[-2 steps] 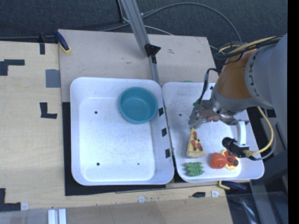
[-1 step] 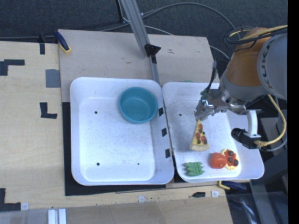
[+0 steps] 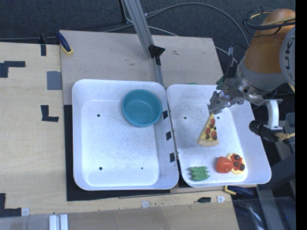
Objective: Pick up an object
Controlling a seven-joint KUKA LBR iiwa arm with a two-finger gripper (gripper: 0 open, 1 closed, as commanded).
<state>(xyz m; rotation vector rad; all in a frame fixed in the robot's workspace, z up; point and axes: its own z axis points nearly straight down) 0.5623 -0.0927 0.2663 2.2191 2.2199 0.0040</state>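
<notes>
Hand (image 3: pixel 216 104) of the grey arm hangs over the upper part of the right bin (image 3: pixel 189 128), reaching in from the right with the orange band (image 3: pixel 266 47) above the wrist behind it. Its dark fingers point down and to the left, and their tips sit right at the narrow upper tip of the pizza slice toy (image 3: pixel 209 132); whether they touch the slice or are only just above it I cannot tell, and whether the hand is open or closed is not clear from this angle either, since the fingers read as one dark cluster.

That pizza slice lies flat near the middle of the right bin, its point toward the hand and its crust toward the near edge. Lower in the same bin, near the front right corner, a red tomato-like toy (image 3: pixel 223 165) touches a yellow piece with dark spots (image 3: pixel 237 163). A small green leafy toy (image 3: pixel 198 173) lies by the front left corner, apart from those two.

Over in the left bin (image 3: pixel 96 143), a blue bowl (image 3: pixel 141 108) stands upright in the upper right part, near the wall shared with the right bin. Both bins rest side by side on the surface (image 3: pixel 29 128), and a grey metal pole (image 3: pixel 141 28) slants across from the top down to the gap between them
</notes>
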